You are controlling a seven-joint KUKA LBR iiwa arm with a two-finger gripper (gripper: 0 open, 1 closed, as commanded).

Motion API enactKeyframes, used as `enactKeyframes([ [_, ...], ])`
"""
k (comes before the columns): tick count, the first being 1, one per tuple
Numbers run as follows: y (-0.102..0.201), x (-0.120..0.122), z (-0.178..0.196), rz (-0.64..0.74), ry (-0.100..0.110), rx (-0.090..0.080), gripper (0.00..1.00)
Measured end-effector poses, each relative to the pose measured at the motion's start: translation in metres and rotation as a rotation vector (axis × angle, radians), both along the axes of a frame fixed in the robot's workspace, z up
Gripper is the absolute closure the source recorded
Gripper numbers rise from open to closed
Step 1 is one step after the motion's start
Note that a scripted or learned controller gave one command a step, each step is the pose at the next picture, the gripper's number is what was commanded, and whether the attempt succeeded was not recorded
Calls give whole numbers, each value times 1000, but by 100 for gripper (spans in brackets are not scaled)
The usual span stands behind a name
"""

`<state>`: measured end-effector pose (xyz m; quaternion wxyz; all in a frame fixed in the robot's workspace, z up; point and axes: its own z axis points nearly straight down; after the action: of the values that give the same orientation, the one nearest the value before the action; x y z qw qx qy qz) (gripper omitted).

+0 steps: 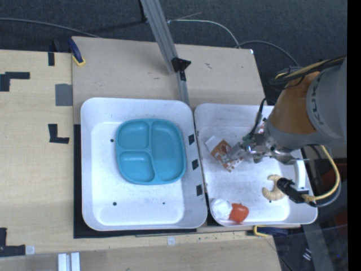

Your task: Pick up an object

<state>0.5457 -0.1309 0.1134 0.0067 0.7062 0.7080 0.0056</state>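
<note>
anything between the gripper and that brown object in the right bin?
Nothing visible. The gripper sits right at the brown object in the right bin, no item between them. The tan curved piece and the red and white object lie nearer the bin's front edge, off that line.

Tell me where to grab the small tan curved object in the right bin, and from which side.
Grip the tan curved object across its arc's middle, coming straight down. It lies flat on the right white bin floor, apart from the red piece, with open floor around the bend.
</note>
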Motion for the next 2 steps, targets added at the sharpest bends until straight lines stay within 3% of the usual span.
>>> enactKeyframes([
  [1,0,1,10,0,-5,-1,100],
  [2,2,-2,53,-1,15,1,100],
])
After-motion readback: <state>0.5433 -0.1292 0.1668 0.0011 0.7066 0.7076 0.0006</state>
